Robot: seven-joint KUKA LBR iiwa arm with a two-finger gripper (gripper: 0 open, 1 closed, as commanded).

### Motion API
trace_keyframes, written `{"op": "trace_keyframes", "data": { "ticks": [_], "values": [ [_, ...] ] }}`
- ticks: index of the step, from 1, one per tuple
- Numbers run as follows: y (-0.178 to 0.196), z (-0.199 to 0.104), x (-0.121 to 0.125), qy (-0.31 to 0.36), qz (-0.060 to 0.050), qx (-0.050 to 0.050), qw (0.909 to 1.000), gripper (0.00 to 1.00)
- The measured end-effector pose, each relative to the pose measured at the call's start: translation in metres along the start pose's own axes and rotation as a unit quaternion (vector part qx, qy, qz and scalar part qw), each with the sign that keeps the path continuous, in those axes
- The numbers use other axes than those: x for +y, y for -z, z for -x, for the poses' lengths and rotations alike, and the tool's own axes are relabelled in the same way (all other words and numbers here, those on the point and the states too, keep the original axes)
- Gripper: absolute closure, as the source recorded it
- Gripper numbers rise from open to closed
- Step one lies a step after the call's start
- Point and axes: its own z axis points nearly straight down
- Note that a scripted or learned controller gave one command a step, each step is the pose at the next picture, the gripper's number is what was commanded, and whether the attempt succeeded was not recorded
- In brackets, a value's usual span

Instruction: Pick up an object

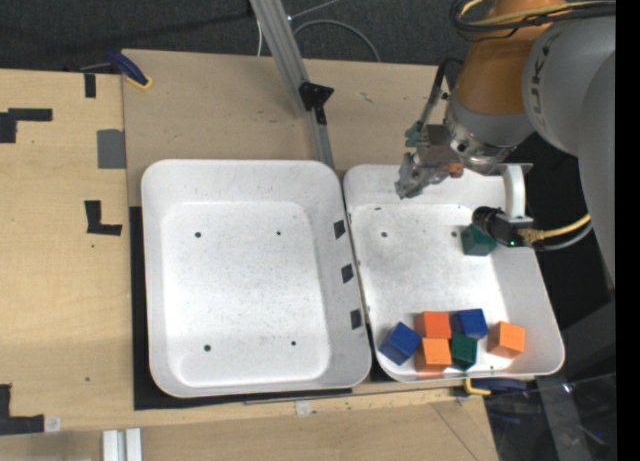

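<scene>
gripper (413, 183), green block (477, 241) nearby, apart

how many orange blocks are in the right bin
3, all near the front edge of the right white bin: one orange block beside the blue ones, one just in front of it, one apart toward the right corner.

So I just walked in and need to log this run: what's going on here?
A grey KUKA arm reaches in over the right bin, its gripper hovering near the far edge with nothing visibly held. Blue, orange and green blocks cluster at the bin's near edge, and one green block sits apart by the right wall. No object looks picked up yet.
</scene>
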Motion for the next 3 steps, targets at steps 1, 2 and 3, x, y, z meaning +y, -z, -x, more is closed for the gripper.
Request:
{"op": "trace_keyframes", "data": {
  "ticks": [1, 2, 3],
  "values": [
    [-0.008, -0.049, -0.021, 0.0, 0.0, 0.0, 1.0, 1.0],
    [0.0, -0.109, -0.032, 0.002, 0.001, 0.001, 1.0, 1.0],
    [0.001, -0.167, -0.059, 0.002, 0.0, 0.0, 1.0, 1.0]
  ]
}}
